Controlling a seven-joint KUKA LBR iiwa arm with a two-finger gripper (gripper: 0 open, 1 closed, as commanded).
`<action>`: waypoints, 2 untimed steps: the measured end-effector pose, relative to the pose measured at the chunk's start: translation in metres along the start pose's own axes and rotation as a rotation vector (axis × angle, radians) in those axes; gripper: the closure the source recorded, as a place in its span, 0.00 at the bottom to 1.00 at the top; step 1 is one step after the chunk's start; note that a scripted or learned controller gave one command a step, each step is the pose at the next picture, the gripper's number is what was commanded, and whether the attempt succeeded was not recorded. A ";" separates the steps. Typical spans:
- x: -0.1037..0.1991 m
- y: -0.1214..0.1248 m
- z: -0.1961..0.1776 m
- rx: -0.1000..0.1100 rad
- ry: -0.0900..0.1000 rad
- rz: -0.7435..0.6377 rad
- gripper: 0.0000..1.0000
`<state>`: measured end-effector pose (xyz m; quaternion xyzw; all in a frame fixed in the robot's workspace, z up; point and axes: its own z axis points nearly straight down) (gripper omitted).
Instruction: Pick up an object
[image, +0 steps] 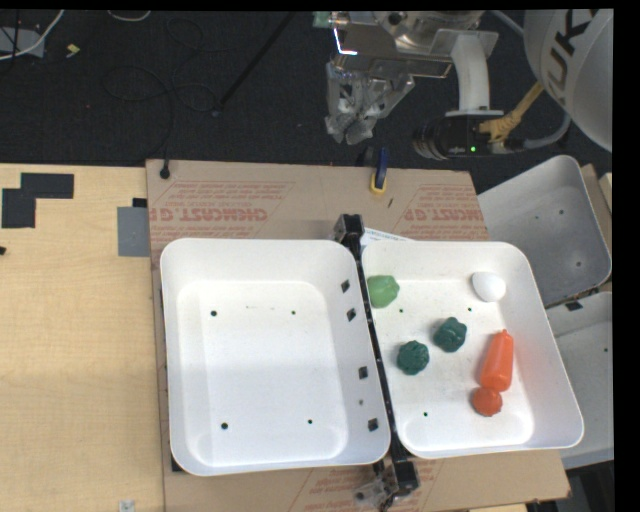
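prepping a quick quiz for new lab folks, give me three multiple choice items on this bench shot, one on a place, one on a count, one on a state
1. Where does the white egg-shaped piece lie?
A. near the far right corner of the right bin
B. in the middle of the left bin
C. on the cardboard

2. How many dark green pieces lie in the right bin?
A. none
B. two
C. four

3. Where is the gripper?
A. pressed onto the orange carrot
B. down inside the left bin
C. raised beyond the far edge of the bins, over the dark floor

Answers:
1 A: the white egg-shaped piece lies by the far right corner of the right bin.
2 B: one dark green piece and a second lie near the middle.
3 C: the gripper hangs past the cardboard, far from the orange carrot and the left bin.
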<state>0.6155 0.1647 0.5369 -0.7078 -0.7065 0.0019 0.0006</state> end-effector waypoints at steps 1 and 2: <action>-0.029 0.016 0.000 0.000 -0.001 0.000 1.00; -0.057 0.029 0.013 0.003 -0.001 0.001 1.00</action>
